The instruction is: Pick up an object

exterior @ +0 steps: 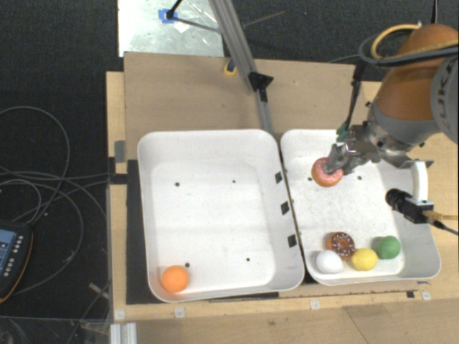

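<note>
My tool [337, 165] hangs over the right white bin [423, 267], pinching the pink-frosted ring doughnut [327, 173] by its rim, the ring tilted and seemingly clear of the floor. I judge the edge grip suits its hole. The chocolate doughnut [341, 244], white ball [329, 261], yellow ball [364, 259] and green ball [388, 247] sit clustered at the near wall

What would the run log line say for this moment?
arm: over right bin | gripper: at pink donut | grip: unclear | left bin: orange ball

A wooden bench [193, 92] stands on dark carpet [50, 49], with black cables [43, 192] looping at left.
</note>
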### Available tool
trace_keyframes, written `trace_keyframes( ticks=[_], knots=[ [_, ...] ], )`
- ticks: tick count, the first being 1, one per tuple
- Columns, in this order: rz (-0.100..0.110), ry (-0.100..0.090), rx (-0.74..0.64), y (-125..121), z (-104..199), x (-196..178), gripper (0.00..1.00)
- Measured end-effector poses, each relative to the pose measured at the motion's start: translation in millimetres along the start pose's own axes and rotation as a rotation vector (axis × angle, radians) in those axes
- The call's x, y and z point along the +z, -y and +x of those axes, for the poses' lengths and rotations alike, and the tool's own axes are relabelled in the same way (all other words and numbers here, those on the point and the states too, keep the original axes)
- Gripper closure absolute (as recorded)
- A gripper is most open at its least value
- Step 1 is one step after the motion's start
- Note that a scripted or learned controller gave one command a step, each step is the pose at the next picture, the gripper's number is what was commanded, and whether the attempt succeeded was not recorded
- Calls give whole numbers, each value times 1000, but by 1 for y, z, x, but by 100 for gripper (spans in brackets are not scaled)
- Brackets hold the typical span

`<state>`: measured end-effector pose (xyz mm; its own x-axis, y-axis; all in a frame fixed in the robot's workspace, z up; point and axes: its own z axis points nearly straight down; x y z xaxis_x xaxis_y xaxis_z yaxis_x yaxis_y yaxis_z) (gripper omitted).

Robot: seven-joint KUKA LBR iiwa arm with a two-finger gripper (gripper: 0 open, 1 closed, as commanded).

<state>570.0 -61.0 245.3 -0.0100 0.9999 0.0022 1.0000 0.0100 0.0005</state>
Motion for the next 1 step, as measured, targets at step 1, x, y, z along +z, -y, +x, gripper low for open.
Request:
trace_keyframes(
  ticks=[1],
  knots=[
    [-2,0,-2,-4,57,-7,100]
  ],
)
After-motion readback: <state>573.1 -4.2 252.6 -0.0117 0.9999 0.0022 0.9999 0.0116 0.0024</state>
